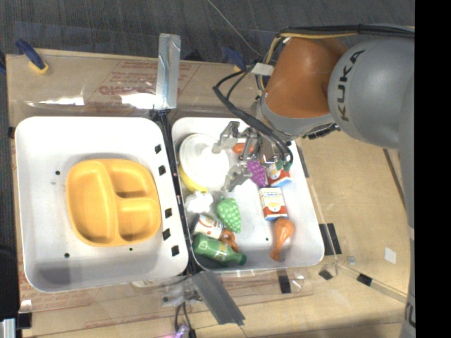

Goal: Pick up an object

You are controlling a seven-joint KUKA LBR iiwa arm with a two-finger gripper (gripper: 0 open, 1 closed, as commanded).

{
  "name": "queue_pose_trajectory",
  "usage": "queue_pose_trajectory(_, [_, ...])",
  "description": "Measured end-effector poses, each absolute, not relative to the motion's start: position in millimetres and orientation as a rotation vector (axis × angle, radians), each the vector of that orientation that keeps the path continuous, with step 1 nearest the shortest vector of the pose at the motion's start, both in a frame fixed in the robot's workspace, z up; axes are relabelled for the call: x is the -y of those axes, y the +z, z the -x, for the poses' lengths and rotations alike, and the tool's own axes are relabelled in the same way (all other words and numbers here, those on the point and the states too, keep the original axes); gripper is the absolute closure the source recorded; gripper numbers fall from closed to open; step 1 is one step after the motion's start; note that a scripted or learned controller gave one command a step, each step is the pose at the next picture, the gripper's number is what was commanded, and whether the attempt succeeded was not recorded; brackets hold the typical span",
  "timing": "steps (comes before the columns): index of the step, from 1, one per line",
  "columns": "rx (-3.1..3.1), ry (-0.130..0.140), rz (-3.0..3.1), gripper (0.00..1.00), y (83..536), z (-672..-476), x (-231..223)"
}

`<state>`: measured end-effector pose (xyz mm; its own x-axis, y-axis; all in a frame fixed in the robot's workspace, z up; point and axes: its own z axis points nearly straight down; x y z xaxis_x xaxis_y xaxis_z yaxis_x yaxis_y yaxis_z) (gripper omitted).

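Two white bins sat side by side on the counter (352, 189), and the arm (352, 83) reached in from the right over the right bin (310, 210). Its hand (231, 155) hung low over the upper part of that bin, with the two metal fingers (227, 136) spread apart, one toward the bin's top edge and the other lower down. Between and under them lay a white bowl with a yellow rim (201, 162); nothing was clamped between the fingers that I could see. Just to the right of the hand sat a bunch of purple grapes (256, 170), touching or nearly touching the wrist hardware, with something red and orange (280, 170) beside it that I could not make out clearly. Below that stood a small red and white carton (272, 203), and lower still an orange drumstick-shaped toy (282, 236) near the bin's right wall. A bunch of green grapes (228, 214) lay in the middle of the bin, a crumpled white piece (199, 203) just left of it, and a dark green bottle (217, 251) rested along the bottom edge. The left bin (42, 189) held a yellow divided tray (113, 201), well apart from the hand.
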<state>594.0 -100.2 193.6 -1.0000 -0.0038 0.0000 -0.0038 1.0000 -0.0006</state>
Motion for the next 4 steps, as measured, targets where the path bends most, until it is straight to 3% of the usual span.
queue_pose_trajectory(1, [-3.136,-0.002,-0.206,0.00,154,-525.8,178])
queue_pose_trajectory(2, [-3.128,-0.001,-0.258,0.00,93,-508.9,210])
queue_pose_trajectory(3, [-3.138,-0.001,-0.055,0.00,93,-479.2,209])
queue_pose_trajectory(4, [-3.138,-0.002,0.054,0.00,93,-479.3,209])
